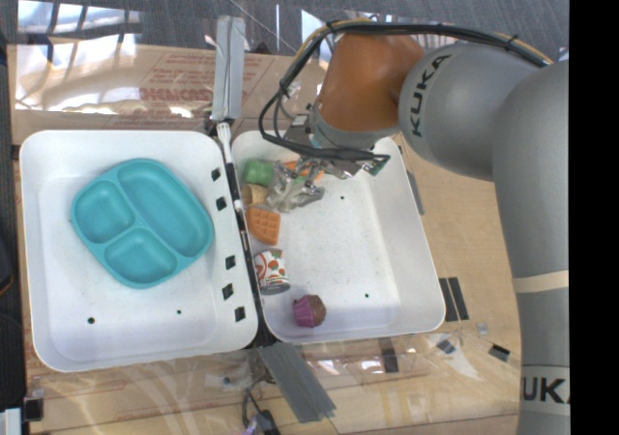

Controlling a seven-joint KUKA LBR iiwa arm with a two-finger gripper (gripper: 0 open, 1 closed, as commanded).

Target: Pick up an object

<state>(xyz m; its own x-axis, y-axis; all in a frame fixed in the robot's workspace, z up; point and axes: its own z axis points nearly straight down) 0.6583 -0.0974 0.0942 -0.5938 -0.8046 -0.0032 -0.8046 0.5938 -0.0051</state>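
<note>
Dark grey carpet lies behind a brown counter (464,201) that carries two shallow white bins side by side. From the fixed overhead view, you see the left white bin (48,307) holding a teal plastic divided plate (141,220), and the right white bin (387,269) holding the loose pieces. The gripper (302,184) is low over the upper left corner of that right bin, amid a cluster by the divider: a green rounded toy (257,172), a tan piece (254,194) just below it, and an orange waffle-like square (263,225) below that. Whether the fingers are spread or closed, and whether anything sits between them, you cannot tell; wrist and cables hide them.

Judging by this, the step in hand is closing on something in that cluster. You would do well to settle straight down, keep clear of the bin wall, and take one piece, not two.

The orange square lies flat with no clear long axis. Nearer you, a small patterned cup (274,272) lies on its side, its axis roughly up the view, and a purple lump (309,310) sits well apart.
</note>
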